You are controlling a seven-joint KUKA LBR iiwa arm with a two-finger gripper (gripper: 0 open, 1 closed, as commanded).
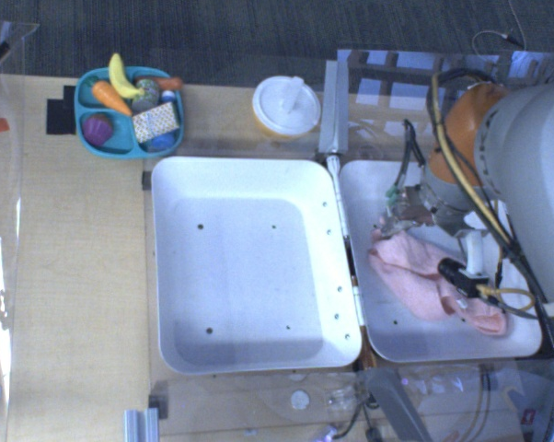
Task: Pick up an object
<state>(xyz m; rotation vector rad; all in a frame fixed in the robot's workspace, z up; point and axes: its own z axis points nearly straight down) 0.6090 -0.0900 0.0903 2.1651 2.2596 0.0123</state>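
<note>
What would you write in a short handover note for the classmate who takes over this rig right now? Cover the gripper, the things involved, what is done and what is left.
Gripper: low in the right bin, at the upper left end of the pink cloth. I cannot tell how its jaws stand or whether they hold anything.
Things: the pink cloth lies crumpled on the right bin's floor, partly under the arm. The left bin sits beside it. A blue tray of toy food and a white lidded cup stand on the bench beyond the bins.
Done: the arm has reached the cloth.
Left: no lift is visible; grasp the cloth and raise it.
</note>
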